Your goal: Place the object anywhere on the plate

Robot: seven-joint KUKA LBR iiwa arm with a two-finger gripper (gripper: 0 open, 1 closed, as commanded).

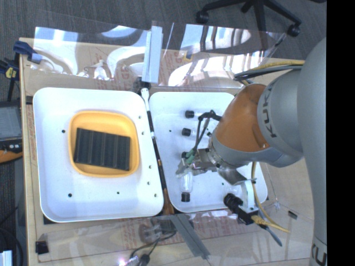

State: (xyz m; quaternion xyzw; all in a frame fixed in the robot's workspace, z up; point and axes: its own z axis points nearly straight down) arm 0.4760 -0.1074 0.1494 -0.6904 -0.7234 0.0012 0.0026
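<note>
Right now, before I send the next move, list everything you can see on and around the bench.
Bins: two, white, shallow, side by side on the bench.
Plate: one, yellow with a dark ribbed rectangular centre, in the left bin.
Object: cannot pick out for certain; something small and pale with a green bit lies under the gripper in the right bin.
Divider: one, clear upright panel, behind the bins where they meet.
Office chair base: one, black, on the carpet beyond the bench.
Arm: one, grey with an orange band, reaching from the right over the right bin.
Gripper: one, low over the right bin's lower half.
</note>
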